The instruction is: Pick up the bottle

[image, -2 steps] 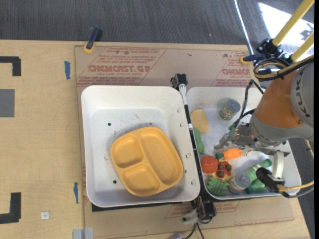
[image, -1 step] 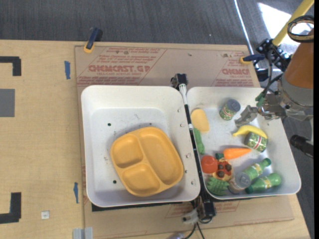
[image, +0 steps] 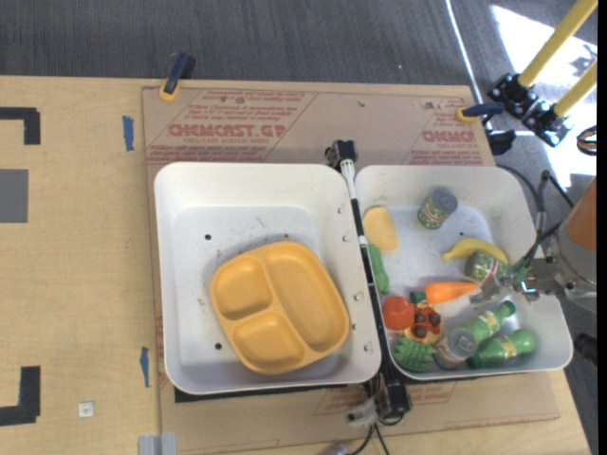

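Observation:
Two green bottles with yellow labels lie in the right bin (image: 542, 218) near its front right corner. One bottle (image: 487, 324) is tilted, and the other bottle (image: 505, 349) lies just in front of it. My gripper (image: 495, 290) reaches in from the right and sits low over the bin, just behind the tilted bottle and beside a small green and red can (image: 481, 268). Nothing shows as held by it.
The right bin also holds a banana (image: 477, 249), a carrot (image: 451, 292), a tin can (image: 437, 208), a green cucumber (image: 379, 269), a yellow oblong piece (image: 379, 227), red and leafy toy foods (image: 410, 335) and a grey lid (image: 459, 345). A yellow divided plate (image: 277, 303) lies in the left bin (image: 190, 207).

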Motion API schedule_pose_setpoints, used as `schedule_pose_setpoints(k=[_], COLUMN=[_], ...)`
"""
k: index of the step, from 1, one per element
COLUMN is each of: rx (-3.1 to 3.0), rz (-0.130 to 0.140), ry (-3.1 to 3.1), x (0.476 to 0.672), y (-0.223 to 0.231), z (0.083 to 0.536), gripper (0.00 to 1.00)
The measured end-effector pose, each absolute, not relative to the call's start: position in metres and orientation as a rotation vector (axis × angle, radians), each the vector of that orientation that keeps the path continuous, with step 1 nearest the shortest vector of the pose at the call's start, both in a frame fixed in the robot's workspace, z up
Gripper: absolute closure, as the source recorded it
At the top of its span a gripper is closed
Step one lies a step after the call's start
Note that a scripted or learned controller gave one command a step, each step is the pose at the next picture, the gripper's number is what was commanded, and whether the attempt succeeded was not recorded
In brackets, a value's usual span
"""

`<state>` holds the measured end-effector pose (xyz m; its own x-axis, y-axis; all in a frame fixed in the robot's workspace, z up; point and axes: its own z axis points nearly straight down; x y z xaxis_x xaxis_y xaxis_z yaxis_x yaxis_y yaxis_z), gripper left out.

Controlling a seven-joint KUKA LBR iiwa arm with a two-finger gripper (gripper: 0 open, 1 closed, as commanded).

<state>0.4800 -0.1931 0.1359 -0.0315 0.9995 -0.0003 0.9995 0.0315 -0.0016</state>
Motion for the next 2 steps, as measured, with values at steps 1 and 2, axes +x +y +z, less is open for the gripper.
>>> schedule_pose_setpoints(k=[1, 2], rx=[-2.016, -1.802], rz=[-0.007, -0.002], ry=[-2.427, -2.577], x=[0.483, 0.534], y=[-0.136, -0.120], z=[0.091, 0.236], gripper=[0.00, 0.00])
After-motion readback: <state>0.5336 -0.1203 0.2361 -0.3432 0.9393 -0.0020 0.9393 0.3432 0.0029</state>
